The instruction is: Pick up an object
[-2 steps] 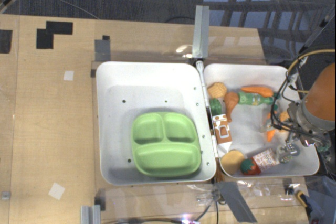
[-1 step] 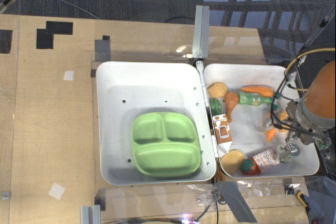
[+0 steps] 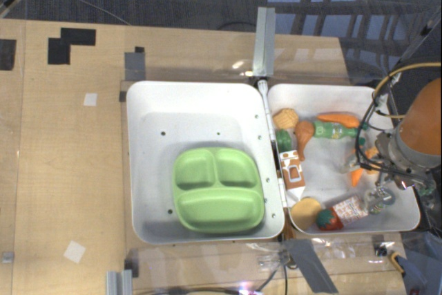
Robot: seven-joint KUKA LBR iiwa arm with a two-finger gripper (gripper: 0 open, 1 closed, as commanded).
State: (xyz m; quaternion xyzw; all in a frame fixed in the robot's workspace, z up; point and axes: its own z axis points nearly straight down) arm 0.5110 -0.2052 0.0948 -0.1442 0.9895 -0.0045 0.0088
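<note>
The right bin (image 3: 324,97) holds several small objects. A tan bun-like piece (image 3: 285,119) and an orange carrot-like piece (image 3: 304,135) lie at its back left, beside a green bottle (image 3: 333,130). An orange-and-white box (image 3: 293,171) rests along the left wall. A tan lump (image 3: 306,206), a red-and-green strawberry-like toy (image 3: 328,219) and a silvery packet (image 3: 349,208) lie at the front. My gripper (image 3: 378,195) is low in the right part of this bin, just right of the packet. A small orange piece (image 3: 356,177) sits just to its left.
A green divided plate (image 3: 218,190) lies in the left bin (image 3: 159,114), toward the front. The arm with its orange band (image 3: 423,126) hangs over the right bin's right edge, with cables around it. A metal post (image 3: 264,41) stands behind the divide between the bins.
</note>
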